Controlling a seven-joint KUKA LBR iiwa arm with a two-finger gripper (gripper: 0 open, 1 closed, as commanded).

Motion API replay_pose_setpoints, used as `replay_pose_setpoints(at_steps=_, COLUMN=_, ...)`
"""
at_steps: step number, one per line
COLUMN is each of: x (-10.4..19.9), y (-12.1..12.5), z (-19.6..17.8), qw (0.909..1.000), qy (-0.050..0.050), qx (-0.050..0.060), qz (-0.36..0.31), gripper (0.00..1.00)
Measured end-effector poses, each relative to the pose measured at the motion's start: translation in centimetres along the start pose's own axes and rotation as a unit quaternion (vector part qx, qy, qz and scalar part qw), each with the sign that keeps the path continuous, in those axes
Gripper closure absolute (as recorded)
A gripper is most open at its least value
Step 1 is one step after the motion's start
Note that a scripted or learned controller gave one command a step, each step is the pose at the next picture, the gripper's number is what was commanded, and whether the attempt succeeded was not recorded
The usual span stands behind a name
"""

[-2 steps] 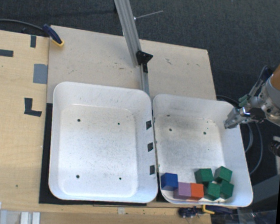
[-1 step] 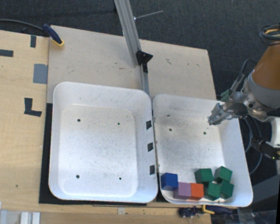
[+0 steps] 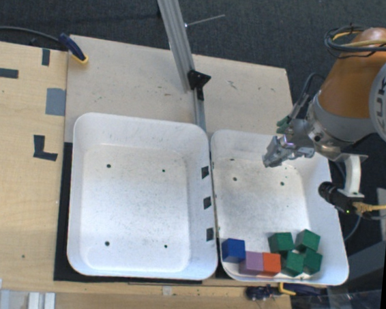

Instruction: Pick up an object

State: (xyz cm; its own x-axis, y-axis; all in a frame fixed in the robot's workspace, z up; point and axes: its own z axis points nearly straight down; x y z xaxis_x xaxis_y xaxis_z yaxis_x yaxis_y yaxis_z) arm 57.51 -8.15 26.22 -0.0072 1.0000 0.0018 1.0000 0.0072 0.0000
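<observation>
Hovering over the right bin's (image 3: 326, 192) far edge, the gripper (image 3: 275, 155), whose state I cannot tell, is well apart from the blocks (image 3: 275, 255) at its near edge.

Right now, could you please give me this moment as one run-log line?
pincer: over right bin far end, holding nothing | blocks: clustered at near edge | left bin: no blocks

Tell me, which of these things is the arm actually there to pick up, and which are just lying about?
For the job:
gripper, over the right bin
blue block
purple block
orange block
green blocks

Just lying about:
left bin
metal pole
blue and yellow clamp
</observation>
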Motion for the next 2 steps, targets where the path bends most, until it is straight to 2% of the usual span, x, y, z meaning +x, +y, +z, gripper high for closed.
replay_pose_setpoints(at_steps=1, x=5.5, y=0.0, z=1.9, qw=1.0, qy=0.0, qx=0.001, qz=0.0, gripper=1.0)
replay_pose_setpoints(at_steps=2, x=11.1, y=-0.3, z=1.4, qw=1.0, qy=0.0, qx=0.0, qz=0.0, gripper=1.0)
